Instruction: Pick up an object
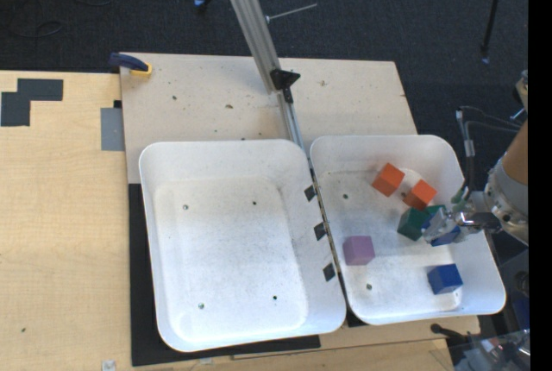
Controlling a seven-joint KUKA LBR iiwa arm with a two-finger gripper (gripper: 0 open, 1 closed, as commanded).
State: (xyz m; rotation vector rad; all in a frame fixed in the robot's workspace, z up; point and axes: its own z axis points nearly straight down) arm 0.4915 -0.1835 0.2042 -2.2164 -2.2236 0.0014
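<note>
The right bin (pixel 379 152) holds several small blocks. Two orange blocks (pixel 388 179) (pixel 423 193) lie toward its back right, a dark green block (pixel 413 224) sits just below them, a purple block (pixel 359 250) rests near the middle and a blue block (pixel 445 278) lies near the front right corner. My gripper (pixel 442 228) reaches in from the right edge and sits low, right against the green block's right side. A blue piece shows at its tip.
The left bin (pixel 164 162) stands beside the right one, separated by a divider with black clips (pixel 317 229). A slanted aluminium bar (pixel 254 24) rises behind the bins. A blue-and-yellow clamp (pixel 129 63) sits at the board's back left corner.
</note>
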